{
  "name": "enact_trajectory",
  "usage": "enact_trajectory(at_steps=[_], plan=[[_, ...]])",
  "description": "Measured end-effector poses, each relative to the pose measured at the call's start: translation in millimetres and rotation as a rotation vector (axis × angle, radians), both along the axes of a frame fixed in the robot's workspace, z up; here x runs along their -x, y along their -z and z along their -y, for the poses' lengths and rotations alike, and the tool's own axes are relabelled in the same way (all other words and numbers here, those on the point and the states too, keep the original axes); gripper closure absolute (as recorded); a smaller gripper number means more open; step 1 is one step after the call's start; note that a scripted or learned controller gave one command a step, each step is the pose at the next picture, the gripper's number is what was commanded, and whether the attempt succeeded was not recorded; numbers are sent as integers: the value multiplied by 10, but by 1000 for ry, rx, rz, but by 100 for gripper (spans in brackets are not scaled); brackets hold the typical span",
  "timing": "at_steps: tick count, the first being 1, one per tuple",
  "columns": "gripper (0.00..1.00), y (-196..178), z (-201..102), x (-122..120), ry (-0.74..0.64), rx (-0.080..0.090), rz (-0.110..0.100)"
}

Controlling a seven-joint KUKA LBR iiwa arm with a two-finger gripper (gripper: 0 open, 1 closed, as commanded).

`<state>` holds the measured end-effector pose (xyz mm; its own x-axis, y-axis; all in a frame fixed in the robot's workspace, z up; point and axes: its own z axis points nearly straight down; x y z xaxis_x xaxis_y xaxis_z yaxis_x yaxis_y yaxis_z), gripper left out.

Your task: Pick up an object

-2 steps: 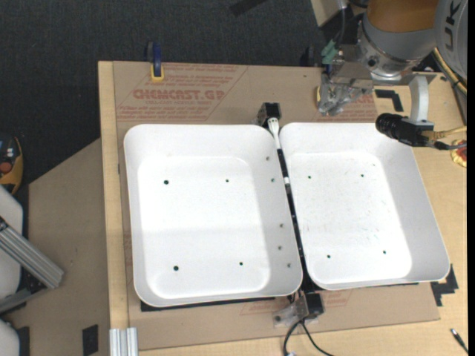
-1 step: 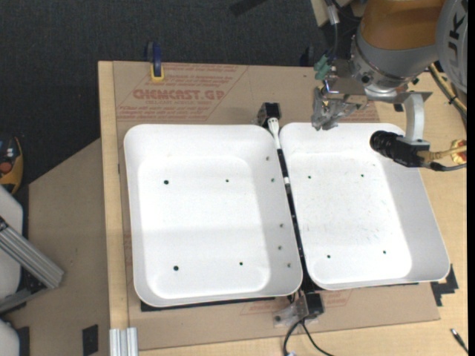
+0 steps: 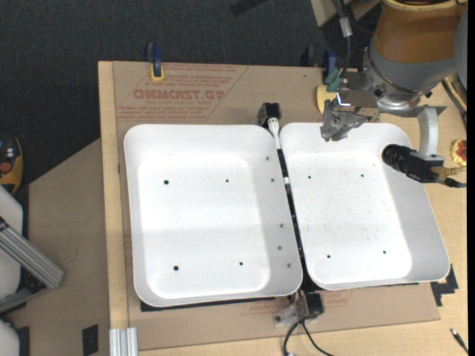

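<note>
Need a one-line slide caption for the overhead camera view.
Arm's tool hovers over the far edge of the right bin, beside the left bin, on a brown board.

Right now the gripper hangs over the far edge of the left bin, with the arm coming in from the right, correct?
Not quite. The camera view shows the gripper over the far edge of the right bin, not the left bin. The arm does come in from the right.

2 bins sit side by side on a board (image 3: 185, 87): the left bin (image 3: 141, 199) at 9 o'clock, the right bin (image 3: 415, 236) at 3 o'clock, edges touching at centre. The gripper (image 3: 338, 130) hangs over the right bin's far rim, toward 1 o'clock.
</note>
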<state>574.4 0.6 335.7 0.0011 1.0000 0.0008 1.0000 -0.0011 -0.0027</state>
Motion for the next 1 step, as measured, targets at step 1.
enact_trajectory(at_steps=[1], plan=[[100,98,115,158,0,0,-1]])
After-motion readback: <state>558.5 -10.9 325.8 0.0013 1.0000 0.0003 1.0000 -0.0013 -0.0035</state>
